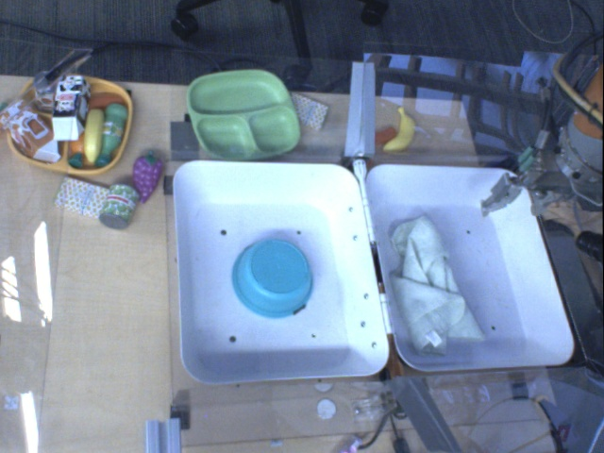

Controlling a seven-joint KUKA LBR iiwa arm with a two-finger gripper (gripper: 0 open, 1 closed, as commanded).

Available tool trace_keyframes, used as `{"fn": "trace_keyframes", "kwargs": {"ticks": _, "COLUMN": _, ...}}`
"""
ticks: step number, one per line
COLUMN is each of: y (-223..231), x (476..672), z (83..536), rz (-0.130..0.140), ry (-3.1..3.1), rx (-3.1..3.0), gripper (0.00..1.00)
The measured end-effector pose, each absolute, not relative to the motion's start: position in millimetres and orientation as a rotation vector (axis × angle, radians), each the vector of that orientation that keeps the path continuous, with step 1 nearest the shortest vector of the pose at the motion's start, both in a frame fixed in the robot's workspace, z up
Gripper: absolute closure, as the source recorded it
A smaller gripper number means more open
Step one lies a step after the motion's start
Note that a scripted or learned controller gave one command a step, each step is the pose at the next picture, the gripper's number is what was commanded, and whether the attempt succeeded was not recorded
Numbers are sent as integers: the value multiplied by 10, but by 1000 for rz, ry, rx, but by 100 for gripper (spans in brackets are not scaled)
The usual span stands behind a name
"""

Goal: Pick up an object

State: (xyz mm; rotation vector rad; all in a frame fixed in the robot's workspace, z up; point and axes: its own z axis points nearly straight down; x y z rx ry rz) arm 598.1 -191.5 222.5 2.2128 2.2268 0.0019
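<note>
From my remote station, the overhead view shows two shallow white bins side by side on the counter (94,281). The left bin (203,347) holds a blue bowl (274,276), upright, a little below its middle. The right bin (528,291) holds a crumpled white cloth (429,286), lying along its left half from mid-bin down toward the near wall. The claw (514,189) sits at the far right corner of the right bin, above its rim and well apart from the cloth; nothing is between its fingers, and I cannot tell how far they are spread. Behind the left bin stands a green divided tray (241,111). On the counter's left are a yellow bowl of toy food (71,125), a purple grape toy (146,175) and a small can (119,206). A toy banana (404,130) lies behind the right bin.
</note>
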Motion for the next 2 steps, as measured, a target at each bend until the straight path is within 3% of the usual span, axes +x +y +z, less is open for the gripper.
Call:
{"fn": "trace_keyframes", "kwargs": {"ticks": 1, "y": -1777, "x": 6261, "z": 1101, "rz": 2, "ry": 2430, "rx": 1989, "gripper": 0}}
{"fn": "trace_keyframes", "kwargs": {"ticks": 2, "y": -1764, "x": 6286, "z": 1224, "rz": 7, "ry": 2428, "rx": 1980, "gripper": 100}}
